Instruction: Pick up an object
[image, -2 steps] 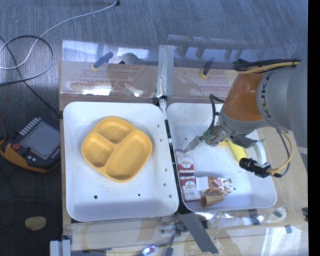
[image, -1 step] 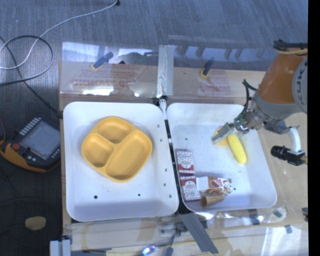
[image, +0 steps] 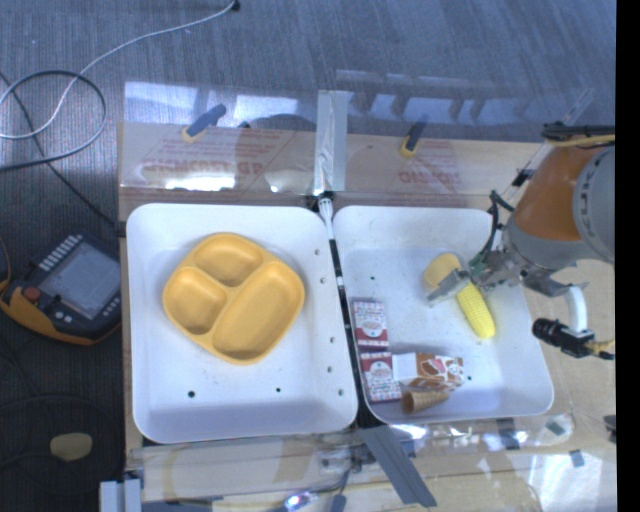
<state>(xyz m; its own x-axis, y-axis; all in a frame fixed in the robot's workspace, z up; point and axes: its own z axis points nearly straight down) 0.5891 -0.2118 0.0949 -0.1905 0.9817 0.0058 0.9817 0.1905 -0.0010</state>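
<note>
Arm: I saw it reach in from the right, grey with an orange band, over the right bin (image: 520, 395).
Gripper: gripper (image: 462, 280) sat low in the right bin, tips at the corn cob and the yellow piece; I could not tell how wide it stood or whether it gripped anything.
Corn cob: corn cob (image: 477, 310) lay in the right bin, right of centre, slanting toward the near right.
Yellow piece: small yellow piece (image: 440, 269) just left of the cob's far end, touching or nearly so.
Red-white packet: red-white packet (image: 373, 349) lay along the right bin's left wall.
Cone wrapper: cone wrapper (image: 432, 380) near edge, beside the packet.
Left bin: left bin (image: 150, 400) held a yellow divided plate (image: 234, 296) at centre.
Pendant: pendant (image: 62, 290) on the floor, far left.
</note>
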